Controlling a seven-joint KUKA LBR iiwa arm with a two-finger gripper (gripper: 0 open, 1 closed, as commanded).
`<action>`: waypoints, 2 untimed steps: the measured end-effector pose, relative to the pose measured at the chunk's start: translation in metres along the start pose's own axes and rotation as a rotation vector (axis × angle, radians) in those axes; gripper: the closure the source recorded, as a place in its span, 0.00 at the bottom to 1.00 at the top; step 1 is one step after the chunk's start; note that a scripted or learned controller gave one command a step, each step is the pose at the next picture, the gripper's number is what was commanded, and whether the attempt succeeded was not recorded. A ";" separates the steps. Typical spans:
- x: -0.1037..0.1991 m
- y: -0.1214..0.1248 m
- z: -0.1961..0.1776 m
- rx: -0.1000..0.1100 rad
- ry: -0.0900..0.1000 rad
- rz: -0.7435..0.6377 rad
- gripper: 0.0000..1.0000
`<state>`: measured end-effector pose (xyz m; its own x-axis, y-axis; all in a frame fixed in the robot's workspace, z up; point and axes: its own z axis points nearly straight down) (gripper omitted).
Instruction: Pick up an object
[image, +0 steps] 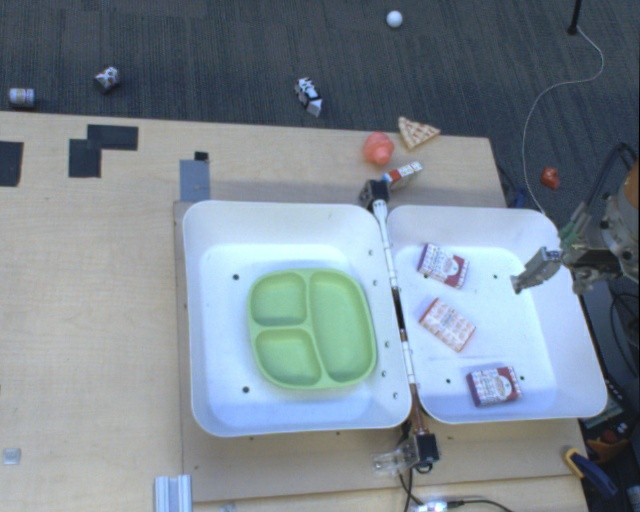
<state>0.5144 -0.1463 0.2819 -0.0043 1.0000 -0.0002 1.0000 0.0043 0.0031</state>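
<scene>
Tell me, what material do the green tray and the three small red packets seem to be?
Green tray: probably moulded plastic, smooth with a soft sheen and rounded compartments. Red packets: likely printed paper or foil wrappers, flat, with white patterning; too small to be sure.

Two shallow white bins sit side by side on the pale wooden bench (90, 300). The left bin (215, 400) holds a light green divided plastic tray (312, 328) near its centre. The right bin (560, 395) holds three small red-and-white packets: one (442, 265) near its far left corner, one (447, 325) at centre, one (494, 385) near its near edge. The grey pincer (537, 270) hangs over the right bin's right side, apart from the packets.
</scene>
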 end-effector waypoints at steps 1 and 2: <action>0.008 -0.028 0.154 0.003 0.001 0.002 0.00; 0.061 -0.026 0.195 -0.003 -0.001 0.002 0.00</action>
<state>0.4884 -0.0852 0.0868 -0.0021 1.0000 -0.0010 1.0000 0.0022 0.0065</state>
